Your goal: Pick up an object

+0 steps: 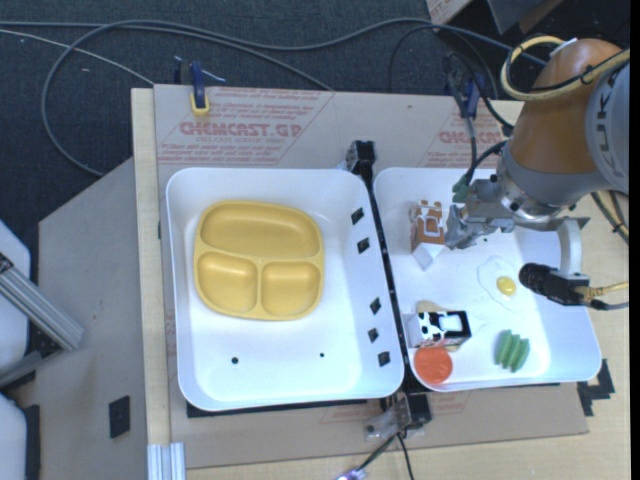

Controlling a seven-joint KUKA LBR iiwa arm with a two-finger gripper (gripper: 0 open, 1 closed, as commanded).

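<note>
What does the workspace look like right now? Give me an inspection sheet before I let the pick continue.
Surface: two shallow white bins side by side on a board, left bin and right bin.
Job's things: in the right bin, a small brown and white toy, a fried egg toy, a black and white cow toy, a red-orange round piece, a green piece.
Clutter: a yellow divided tray in the left bin.
Grippers: gripper low over the right bin's far part, beside the brown and white toy; nothing seen between its fingers.
Cables: black cables across the dark floor behind the board.
Surroundings: blue clamp at the board's far edge.
</note>
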